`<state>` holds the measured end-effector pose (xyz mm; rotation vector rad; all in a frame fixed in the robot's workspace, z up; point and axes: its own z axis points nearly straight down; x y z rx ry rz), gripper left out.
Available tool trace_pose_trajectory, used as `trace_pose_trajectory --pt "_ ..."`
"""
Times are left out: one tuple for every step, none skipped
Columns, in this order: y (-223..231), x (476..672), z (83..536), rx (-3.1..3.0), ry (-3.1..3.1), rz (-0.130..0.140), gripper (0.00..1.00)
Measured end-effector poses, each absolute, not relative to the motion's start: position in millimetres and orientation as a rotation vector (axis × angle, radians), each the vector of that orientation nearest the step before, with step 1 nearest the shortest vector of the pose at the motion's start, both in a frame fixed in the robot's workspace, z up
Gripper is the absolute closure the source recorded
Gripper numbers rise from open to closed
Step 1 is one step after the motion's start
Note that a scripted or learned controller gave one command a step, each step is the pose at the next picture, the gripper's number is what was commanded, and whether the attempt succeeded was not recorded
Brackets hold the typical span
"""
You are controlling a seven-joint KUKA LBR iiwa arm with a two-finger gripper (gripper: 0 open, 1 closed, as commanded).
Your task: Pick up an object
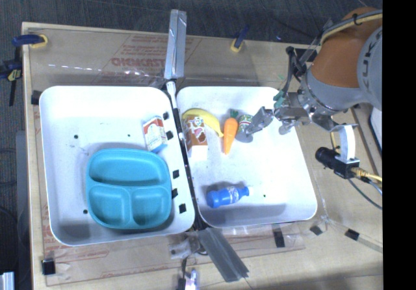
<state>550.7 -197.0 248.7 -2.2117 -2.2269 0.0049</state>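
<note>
Nearest the camera, at the bottom edge, a grey metal bracket sits at the junction of the 2 bins. Left bin: blue divided tray w/ 3 compartments lies flat in its near half; just beyond it, by the divider, a small red-and-white carton tilted slightly. Right bin: blue bottle on its side in the near part, cap end pointing right, well apart from everything else. Farther in, along the divider, a brown-labelled box stands just beside a yellow banana, which curves behind it; they look to be touching. Next to the right, an orange carrot lying roughly near-to-far, close to the banana tip but can't tell if touching. Just right of the carrot, a small can w/ green label at the far middle of the bin. The gripper comes in from the right over the bin's far right part, grey, low & angled toward the can; one finger tip appears right against the can, maybe touching. Claw state: can't tell, fingers overlap from this angle & the gap isn't readable; nothing visibly between them. Behind it, grey wrist & orange band of the arm at far right, w/ cables. Beyond the bins, a clear panel w/ red print on the bench & a blue clamp at the far left corner.
</note>
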Motion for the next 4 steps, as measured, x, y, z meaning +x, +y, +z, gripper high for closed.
trace_pose_trajectory --pt "-169 591.1 151 -2.158 -2.279 0.006 0.00" --pt "-194 596.4 133 -1.936 -2.476 -0.001 0.00" --pt "-190 617.3 91 -1.802 -2.574 0.001 0.00" --pt "-190 618.6 100 -1.799 -2.579 0.003 1.00"
